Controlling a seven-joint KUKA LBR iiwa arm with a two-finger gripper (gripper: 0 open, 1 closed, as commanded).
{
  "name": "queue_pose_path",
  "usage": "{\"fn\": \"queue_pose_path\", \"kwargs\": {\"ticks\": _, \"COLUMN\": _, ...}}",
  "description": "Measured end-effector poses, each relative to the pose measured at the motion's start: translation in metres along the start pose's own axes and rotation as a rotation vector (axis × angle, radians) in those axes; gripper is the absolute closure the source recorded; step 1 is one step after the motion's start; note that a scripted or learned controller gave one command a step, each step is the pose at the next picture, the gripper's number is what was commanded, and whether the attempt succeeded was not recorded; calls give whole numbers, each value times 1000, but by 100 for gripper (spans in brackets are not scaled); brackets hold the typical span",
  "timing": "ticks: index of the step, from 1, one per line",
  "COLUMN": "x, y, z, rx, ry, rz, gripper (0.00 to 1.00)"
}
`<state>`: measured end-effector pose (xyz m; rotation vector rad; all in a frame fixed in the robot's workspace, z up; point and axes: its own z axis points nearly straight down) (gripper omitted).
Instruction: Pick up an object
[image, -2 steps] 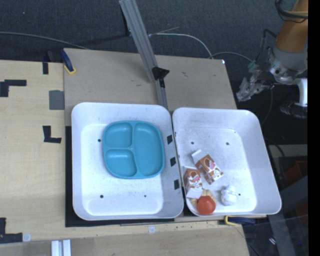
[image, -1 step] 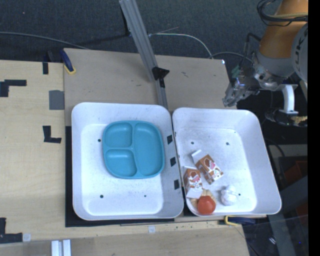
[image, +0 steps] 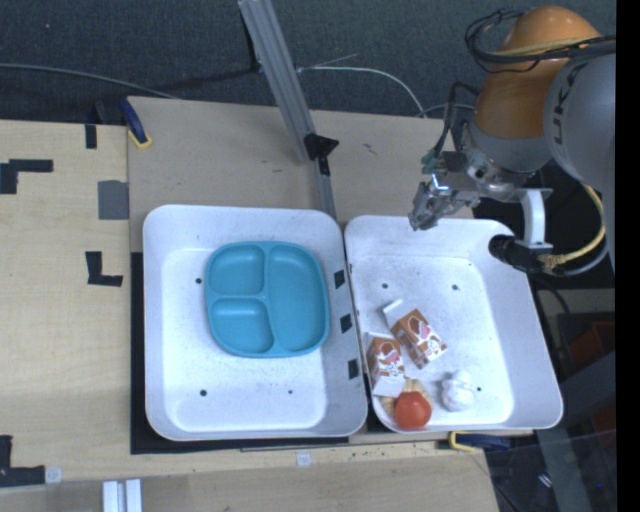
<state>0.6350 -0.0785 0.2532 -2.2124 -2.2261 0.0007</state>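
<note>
Round red tomato (image: 412, 409), glossy

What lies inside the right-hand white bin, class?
The right bin holds two printed packets, a red ball and a small white object, grouped near its front edge. Anything under the packets is covered.

Desk (image: 230, 150): pale wood-look sheet, matt, scuffed with dark marks. Both bins, left (image: 165, 300) and right (image: 520, 330): white plastic, smooth, faintly speckled. Divided plate (image: 267, 298): blue plastic, satin sheen. Tomato (image: 412, 410): red, glossy skin. Two snack packets (image: 418, 337): printed wrapper, slightly shiny. Arm's orange band (image: 520, 80): glossy; grey shell smooth. End effector (image: 430, 212): bare metal look.
</note>
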Motion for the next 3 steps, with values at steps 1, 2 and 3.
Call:
{"fn": "queue_pose_path", "kwargs": {"ticks": 1, "x": 56, "y": -22, "z": 15, "rx": 2, "ry": 0, "rz": 0, "gripper": 100}}
{"fn": "queue_pose_path", "kwargs": {"ticks": 2, "x": 105, "y": -48, "z": 9, "rx": 1, "ry": 0, "rz": 0, "gripper": 100}}
{"fn": "queue_pose_path", "kwargs": {"ticks": 3, "x": 154, "y": -71, "z": 8, "rx": 1, "ry": 0, "rz": -1, "gripper": 100}}
